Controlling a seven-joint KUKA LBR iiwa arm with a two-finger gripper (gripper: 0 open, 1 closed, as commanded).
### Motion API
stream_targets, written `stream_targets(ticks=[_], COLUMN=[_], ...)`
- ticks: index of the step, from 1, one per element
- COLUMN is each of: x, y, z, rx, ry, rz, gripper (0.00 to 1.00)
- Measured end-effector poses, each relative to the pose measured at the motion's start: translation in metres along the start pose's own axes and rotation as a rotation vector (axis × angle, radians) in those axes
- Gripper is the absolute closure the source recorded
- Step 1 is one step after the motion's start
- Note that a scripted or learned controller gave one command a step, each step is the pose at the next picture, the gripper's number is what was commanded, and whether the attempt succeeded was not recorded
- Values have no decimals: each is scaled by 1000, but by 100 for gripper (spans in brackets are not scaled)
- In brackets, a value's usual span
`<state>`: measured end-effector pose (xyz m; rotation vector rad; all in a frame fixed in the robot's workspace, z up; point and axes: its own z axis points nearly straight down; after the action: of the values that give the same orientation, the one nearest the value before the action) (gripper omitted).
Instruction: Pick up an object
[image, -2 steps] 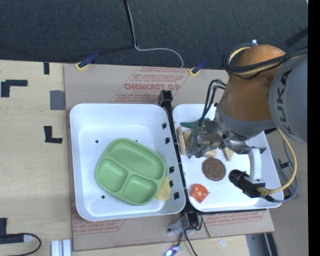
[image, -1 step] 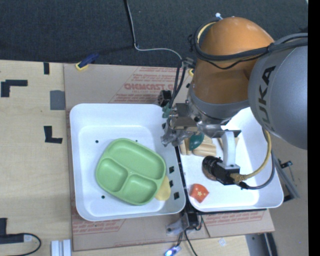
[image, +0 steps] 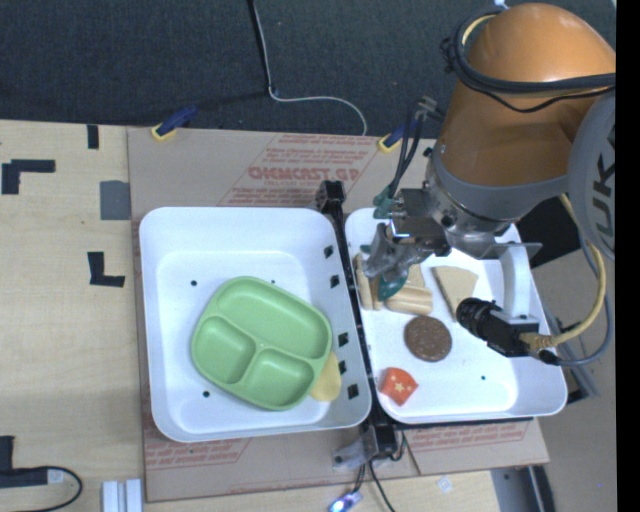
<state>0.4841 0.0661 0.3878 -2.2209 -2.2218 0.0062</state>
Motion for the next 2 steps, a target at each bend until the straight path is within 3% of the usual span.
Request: stream_targets(ticks=[1, 2], x=[40, 9], y=[0, 0], z=[17, 34], rx=[6, 6], ry=[-1, -2], rz=[-5, 2], gripper=[100, 100])
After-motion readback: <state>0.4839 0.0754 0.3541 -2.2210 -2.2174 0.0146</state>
